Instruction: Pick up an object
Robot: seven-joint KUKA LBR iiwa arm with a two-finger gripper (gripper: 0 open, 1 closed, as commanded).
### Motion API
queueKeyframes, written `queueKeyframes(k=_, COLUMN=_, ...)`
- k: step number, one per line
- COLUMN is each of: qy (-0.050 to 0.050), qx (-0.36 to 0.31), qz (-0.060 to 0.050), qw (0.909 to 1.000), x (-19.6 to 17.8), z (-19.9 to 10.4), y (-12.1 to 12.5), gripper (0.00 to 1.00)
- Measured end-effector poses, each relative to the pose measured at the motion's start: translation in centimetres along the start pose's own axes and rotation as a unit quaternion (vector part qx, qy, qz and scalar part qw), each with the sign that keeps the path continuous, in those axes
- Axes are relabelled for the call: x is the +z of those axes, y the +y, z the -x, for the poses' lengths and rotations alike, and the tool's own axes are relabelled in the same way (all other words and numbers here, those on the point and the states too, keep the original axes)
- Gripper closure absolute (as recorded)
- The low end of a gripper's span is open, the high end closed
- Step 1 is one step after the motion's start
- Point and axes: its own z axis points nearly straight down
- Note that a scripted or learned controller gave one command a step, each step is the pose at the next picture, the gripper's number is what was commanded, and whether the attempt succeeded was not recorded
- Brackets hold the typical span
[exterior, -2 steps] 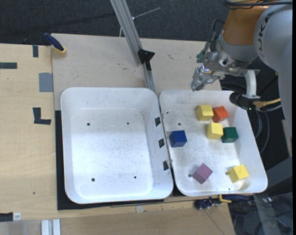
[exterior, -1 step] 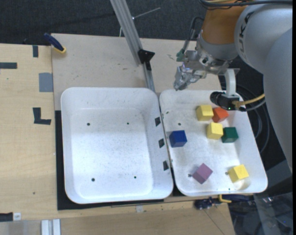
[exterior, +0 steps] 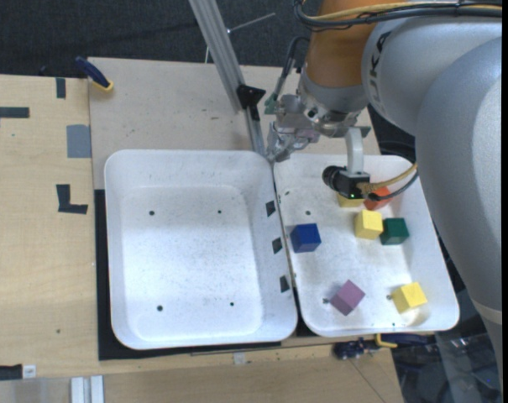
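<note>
Blue cube [exterior: 305, 237]: likely light, rigid, smooth; grip opposite flat faces. Claw [exterior: 280, 145] well beyond cube; state: cannot tell.

You have one marking to note. Dark block lettering [exterior: 374, 57] stands on the grey housing of the arm [exterior: 442, 82], at about one o'clock in the camera view, just beside the orange band [exterior: 354, 23]. The letters sit at the housing's left edge and are partly cut off by its curve. You can make out strokes resembling "K" and "U", but the full word cannot be read. Nothing else legible is found.
</note>
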Motion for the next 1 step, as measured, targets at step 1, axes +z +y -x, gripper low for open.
queueKeyframes(k=1, qy=0.000, qx=-0.001, qz=0.001, qw=1.0000, x=-0.20, z=-6.11, y=-0.09, gripper=1.00)
